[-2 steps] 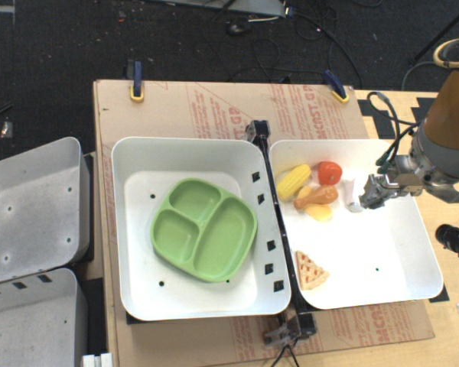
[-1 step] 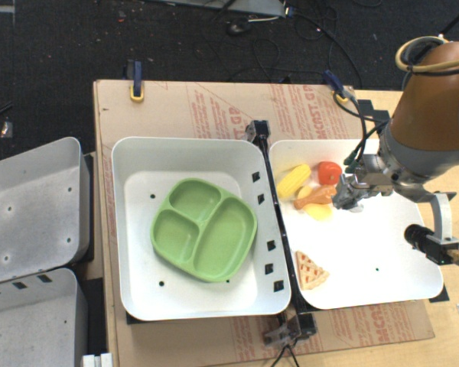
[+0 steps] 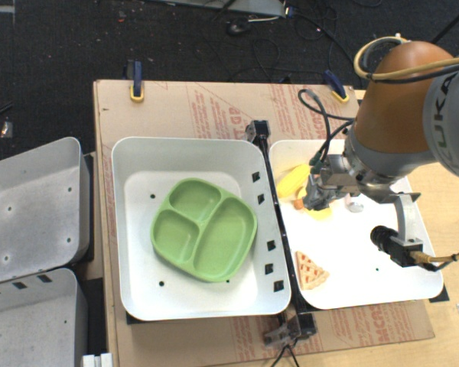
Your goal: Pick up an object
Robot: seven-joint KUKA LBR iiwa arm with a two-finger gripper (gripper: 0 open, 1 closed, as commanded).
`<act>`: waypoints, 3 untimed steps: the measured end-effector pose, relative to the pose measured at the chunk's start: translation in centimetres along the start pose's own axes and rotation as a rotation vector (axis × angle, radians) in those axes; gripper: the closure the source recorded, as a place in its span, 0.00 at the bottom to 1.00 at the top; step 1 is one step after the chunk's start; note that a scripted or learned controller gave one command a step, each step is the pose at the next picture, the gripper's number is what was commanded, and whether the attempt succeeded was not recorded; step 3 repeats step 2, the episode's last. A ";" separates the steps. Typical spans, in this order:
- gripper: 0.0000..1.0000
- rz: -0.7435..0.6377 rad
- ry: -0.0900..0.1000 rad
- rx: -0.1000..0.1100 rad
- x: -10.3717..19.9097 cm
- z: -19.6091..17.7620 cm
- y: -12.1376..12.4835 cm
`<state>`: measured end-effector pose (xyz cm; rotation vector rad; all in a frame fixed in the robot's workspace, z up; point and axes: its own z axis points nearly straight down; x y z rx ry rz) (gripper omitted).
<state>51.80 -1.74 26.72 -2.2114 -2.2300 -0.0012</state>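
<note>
**Claw low over yellow item in right bin; grasp unconfirmed**

The counter [image 3: 214, 98], a brown board clamped at its far edge, stands on a dark floor strewn with cables and carries two shallow white bins side by side. In the right bin [image 3: 367, 281] a yellow object [image 3: 293, 180], banana-like in shape, lies near the far left corner against the dividing wall. It is judged the likely target, being nearest the tool. The claw [image 3: 315, 197] sits low just beside it, over a small orange and yellow piece; whether it is open or closed cannot be told, the wrist hiding it. Nothing is seen gripped. A waffle-patterned wedge [image 3: 311, 271] lies apart near the bin's front. The left bin [image 3: 130, 205] holds a green divided plate [image 3: 205, 229], lying flat at centre, well clear of the arm [image 3: 402, 105].
</note>
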 end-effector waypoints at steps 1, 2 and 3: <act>1.00 0.003 -0.001 0.002 5.4 2.3 0.7; 1.00 0.004 -0.002 0.000 10.1 4.1 2.1; 1.00 0.004 -0.002 0.000 10.1 4.1 2.1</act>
